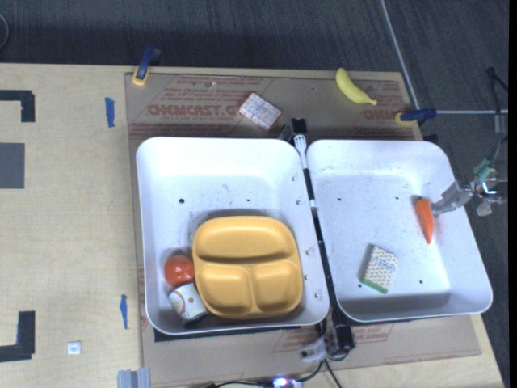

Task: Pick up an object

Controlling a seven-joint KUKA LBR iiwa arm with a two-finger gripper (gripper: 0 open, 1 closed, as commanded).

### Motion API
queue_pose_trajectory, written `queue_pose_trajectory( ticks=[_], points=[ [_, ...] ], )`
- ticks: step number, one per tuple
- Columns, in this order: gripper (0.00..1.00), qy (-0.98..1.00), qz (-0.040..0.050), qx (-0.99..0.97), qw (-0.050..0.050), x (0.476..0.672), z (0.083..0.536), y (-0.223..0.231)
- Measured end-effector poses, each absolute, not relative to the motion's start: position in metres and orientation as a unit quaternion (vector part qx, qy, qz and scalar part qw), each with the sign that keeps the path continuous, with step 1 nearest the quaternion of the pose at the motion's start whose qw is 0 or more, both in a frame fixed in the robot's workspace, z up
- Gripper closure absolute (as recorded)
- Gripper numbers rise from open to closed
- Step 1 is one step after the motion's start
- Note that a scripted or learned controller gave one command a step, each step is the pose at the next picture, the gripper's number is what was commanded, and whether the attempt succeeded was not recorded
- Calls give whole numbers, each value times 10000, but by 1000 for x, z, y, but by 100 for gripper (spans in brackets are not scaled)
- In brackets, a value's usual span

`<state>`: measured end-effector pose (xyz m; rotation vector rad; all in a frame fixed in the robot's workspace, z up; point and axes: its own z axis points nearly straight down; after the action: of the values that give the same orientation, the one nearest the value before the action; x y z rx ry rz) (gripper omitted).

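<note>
The hand (449, 200) seems to touch the carrot (424, 219).

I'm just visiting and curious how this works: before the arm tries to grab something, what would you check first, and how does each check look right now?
1. Is there something to pick in the right bin? Ok: a carrot and a small sponge lie there.
2. Is the gripper near a target? Ok: it sits at the bin's right wall, beside the carrot.
3. Is the carrot apart from other things? Ok: the sponge lies well away.
4. Is the gripper already holding anything? Cannot tell: its tip is too small and blurred.
5. Is the left bin easy to pick from? Not ok: a yellow tray crowds a red ball into the corner.
</note>
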<state>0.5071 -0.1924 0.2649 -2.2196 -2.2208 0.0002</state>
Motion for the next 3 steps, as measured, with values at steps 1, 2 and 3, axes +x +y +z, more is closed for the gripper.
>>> queue_pose_trajectory(
  ticks=[1, 2, 3],
  points=[
    [0, -7068, 1, -7074, 7, 481, 99, -196],
    [100, -7067, -6, -7076, -19, 482, 110, -197],
    [100, -7078, -8, -7064, -13, 507, 156, -133]
  ],
)
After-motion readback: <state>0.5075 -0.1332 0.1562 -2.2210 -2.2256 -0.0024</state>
